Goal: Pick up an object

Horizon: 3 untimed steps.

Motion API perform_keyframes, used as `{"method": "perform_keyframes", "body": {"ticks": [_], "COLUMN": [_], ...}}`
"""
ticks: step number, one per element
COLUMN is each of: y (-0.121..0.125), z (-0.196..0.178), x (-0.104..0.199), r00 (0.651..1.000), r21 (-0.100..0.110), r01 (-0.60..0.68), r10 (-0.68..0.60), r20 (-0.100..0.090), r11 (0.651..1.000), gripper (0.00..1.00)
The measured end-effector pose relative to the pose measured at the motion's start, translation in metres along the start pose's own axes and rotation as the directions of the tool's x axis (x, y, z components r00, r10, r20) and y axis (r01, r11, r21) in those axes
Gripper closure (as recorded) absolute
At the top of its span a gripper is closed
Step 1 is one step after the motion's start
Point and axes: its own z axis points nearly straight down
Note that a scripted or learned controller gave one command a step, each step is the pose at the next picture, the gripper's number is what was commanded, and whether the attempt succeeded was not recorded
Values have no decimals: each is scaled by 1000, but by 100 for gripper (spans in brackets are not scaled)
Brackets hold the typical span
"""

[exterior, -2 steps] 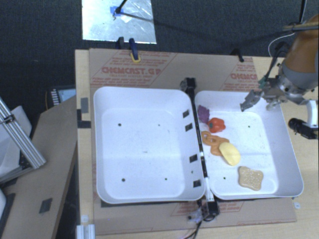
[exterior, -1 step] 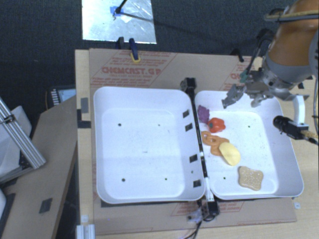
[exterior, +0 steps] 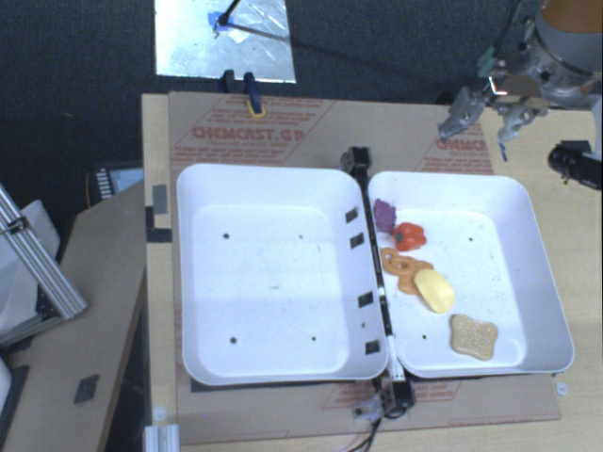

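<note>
My gripper (exterior: pixel 482 128) hangs above the far edge of the right bin (exterior: pixel 528 252), its two grey fingers spread apart with nothing between them. In the right bin, near the divider, lie a purple piece (exterior: pixel 384 215), a red pepper-like piece (exterior: pixel 409 236), an orange pretzel-shaped piece (exterior: pixel 401 269), a pale yellow lemon-like piece (exterior: pixel 435 290) and a tan biscuit-like piece (exterior: pixel 473 336). All of them are well below and to the left of the gripper.
The left bin (exterior: pixel 273 271) sits beside the right one, joined by a black clamp strip (exterior: pixel 372 262). A shiny metal sheet (exterior: pixel 224 26) lies behind the bench. A metal frame (exterior: pixel 33 262) stands at the left.
</note>
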Motion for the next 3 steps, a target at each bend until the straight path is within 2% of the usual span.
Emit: {"method": "perform_keyframes", "body": {"ticks": [1, 2, 3], "y": [57, 56, 56], "z": [-141, -144, -131], "x": [0, 0, 77], "r00": [1000, 1000, 1000], "r21": [-4, 11, 15], "r01": [-2, 2, 3], "r10": [2, -2, -2], "r20": [2, 0, -3], "r11": [1000, 1000, 1000], "gripper": [0, 100, 100]}}
